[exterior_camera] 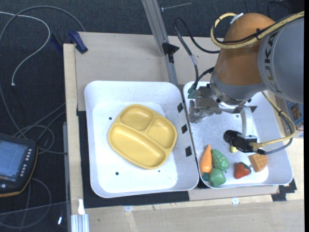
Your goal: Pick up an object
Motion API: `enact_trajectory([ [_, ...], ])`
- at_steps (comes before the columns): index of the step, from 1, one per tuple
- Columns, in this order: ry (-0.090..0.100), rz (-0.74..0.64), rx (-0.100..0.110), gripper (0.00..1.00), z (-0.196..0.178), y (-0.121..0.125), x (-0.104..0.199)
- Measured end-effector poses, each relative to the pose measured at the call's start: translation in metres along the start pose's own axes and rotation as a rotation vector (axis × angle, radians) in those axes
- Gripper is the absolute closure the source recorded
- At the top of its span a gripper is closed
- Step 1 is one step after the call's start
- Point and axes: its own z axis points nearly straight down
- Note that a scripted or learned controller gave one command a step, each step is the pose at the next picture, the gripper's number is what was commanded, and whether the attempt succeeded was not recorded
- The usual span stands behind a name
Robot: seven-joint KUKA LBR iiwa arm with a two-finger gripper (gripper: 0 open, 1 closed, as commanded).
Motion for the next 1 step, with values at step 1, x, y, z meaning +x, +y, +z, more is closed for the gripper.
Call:
enact_trajectory([
  [1, 0.000, -0.001, 0.000, 1.00, 0.0003, -0.0367, 0.0468],
])
